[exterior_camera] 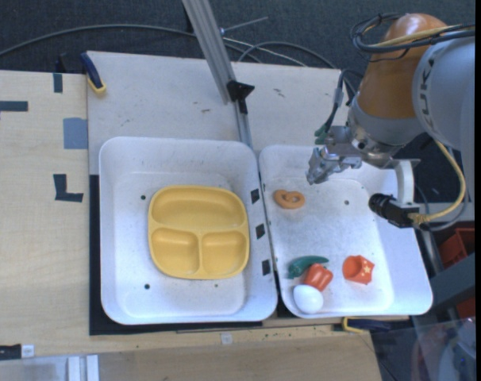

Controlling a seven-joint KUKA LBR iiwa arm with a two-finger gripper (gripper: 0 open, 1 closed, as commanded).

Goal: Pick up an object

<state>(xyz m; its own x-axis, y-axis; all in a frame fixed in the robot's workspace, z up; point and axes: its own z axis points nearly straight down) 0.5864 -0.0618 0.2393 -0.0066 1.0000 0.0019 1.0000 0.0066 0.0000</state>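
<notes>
My gripper hangs over the far part of the right bin, just right of and above a small brown pretzel-shaped piece. Nothing shows between its fingers. Near the front of that bin lie a white egg, a red-orange piece with a green leafy top, and an orange-red block with a yellow mark.
A yellow divided plate lies in the left bin. A grey metal post slants down to the bins' far edge. A black cable connector hangs over the right bin's right side.
</notes>
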